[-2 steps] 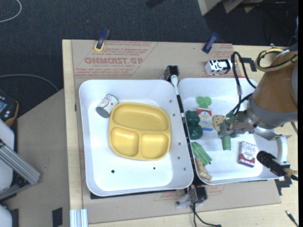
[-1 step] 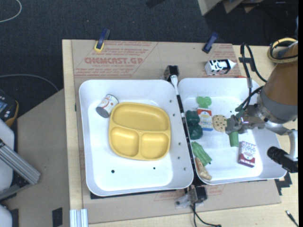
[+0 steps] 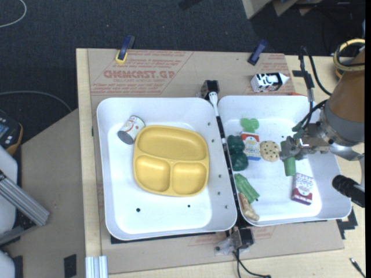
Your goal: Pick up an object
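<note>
We see both white bins [image 3: 116, 155] as glossy, smooth plastic. Yellow divided tray [image 3: 171, 159]: smooth plastic w/ soft sheen. Bench top [image 3: 174, 71] looks like matt brown cardboard, printed. Red packet [image 3: 302, 188] looks like printed paper. Floor [image 3: 87, 10]: dark, rough carpet.

Two white bins [image 3: 110, 155] on the table. In the nine-o'clock bin: one yellow divided plate [image 3: 171, 158], one small can [image 3: 130, 129]. In the three-o'clock bin: one cookie [image 3: 268, 150], two small cartons [image 3: 250, 145], one red packet [image 3: 302, 189], several green pieces [image 3: 236, 154], too jumbled for a sure count.
</note>
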Controlling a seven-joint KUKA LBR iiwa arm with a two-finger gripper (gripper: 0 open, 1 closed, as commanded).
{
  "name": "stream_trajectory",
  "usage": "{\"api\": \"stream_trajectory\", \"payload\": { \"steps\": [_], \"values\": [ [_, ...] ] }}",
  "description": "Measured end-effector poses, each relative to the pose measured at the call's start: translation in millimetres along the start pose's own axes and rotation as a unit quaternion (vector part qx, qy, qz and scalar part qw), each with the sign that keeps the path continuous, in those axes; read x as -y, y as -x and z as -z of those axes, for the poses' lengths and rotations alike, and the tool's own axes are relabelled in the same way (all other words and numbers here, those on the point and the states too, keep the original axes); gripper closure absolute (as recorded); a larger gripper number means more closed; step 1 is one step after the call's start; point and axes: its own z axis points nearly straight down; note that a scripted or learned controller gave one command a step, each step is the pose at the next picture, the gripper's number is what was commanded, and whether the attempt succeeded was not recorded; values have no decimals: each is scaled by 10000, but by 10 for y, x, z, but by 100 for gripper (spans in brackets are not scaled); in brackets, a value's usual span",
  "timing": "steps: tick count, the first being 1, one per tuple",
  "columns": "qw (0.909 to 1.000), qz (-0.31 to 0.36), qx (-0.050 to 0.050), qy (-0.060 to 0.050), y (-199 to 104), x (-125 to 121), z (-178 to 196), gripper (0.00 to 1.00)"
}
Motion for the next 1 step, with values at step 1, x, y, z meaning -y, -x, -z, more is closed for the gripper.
{"api": "stream_trajectory", "payload": {
  "steps": [1],
  "values": [
    [10000, 13, -2, 3, -92, -463, 72, 100]
  ]
}}
